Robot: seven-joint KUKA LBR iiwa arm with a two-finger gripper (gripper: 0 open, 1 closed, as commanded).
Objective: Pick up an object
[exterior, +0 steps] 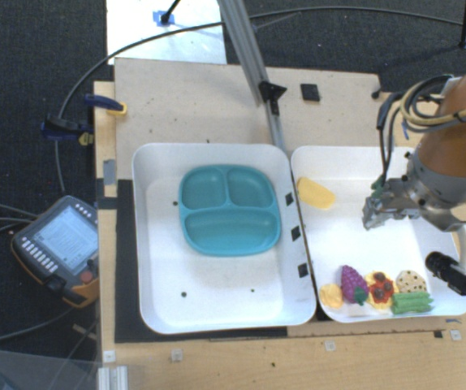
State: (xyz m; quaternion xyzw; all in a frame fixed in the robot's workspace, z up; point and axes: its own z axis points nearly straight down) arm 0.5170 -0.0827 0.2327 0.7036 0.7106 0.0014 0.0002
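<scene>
My gripper (378,211) hangs over the middle of the right bin (343,242), below the arm's orange band (464,128). A yellow toy piece (316,193) lies to its left, near the bin's upper left corner, apart from the gripper. Along the bin's front edge lie a small yellow piece (330,296), purple grapes (351,283), a pizza-like piece (380,288), a spotted cookie (411,281) and a green piece (412,302). Nothing shows under the gripper.
A teal divided plate (230,210) sits in the left bin (156,283). A grey pole (245,39) slants down to the bins' shared edge. A pendant (61,246) and cables lie off the bench at left.
</scene>
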